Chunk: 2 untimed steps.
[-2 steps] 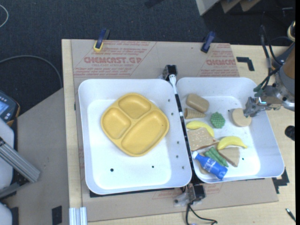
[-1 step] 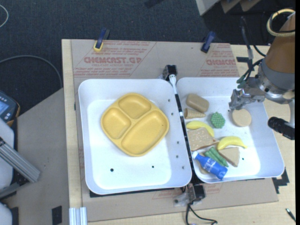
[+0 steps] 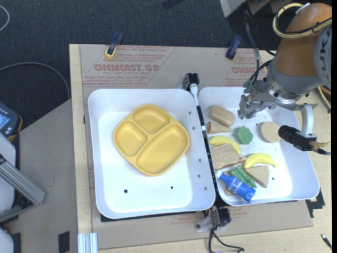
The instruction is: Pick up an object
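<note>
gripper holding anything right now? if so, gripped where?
Nothing visibly held. The gripper hovers over the right bin, between the bread roll and the green ball, with no object between its fingers.

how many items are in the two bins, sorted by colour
yellow: 3, the divided plate and two bananas
tan or beige: 4, a bread roll, a slice of toast, a round piece, a wedge
green: 2, a round bumpy piece, a long pod
blue: 1, a bottle
total: 10
</note>
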Tool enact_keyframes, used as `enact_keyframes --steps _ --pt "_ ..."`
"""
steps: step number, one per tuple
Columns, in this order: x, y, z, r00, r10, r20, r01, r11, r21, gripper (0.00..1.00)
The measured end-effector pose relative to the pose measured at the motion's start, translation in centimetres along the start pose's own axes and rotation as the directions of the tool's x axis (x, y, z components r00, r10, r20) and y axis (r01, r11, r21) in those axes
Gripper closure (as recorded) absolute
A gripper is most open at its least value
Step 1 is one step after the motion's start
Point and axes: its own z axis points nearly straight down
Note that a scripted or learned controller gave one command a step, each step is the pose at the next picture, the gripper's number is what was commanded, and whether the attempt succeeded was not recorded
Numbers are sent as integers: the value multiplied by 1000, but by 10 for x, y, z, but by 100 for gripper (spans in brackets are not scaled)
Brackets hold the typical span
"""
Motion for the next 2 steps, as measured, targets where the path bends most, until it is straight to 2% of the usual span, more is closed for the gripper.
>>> enact_keyframes --steps 2 --pt "79 50 10 1000 2 0 -2 1000 0 100"
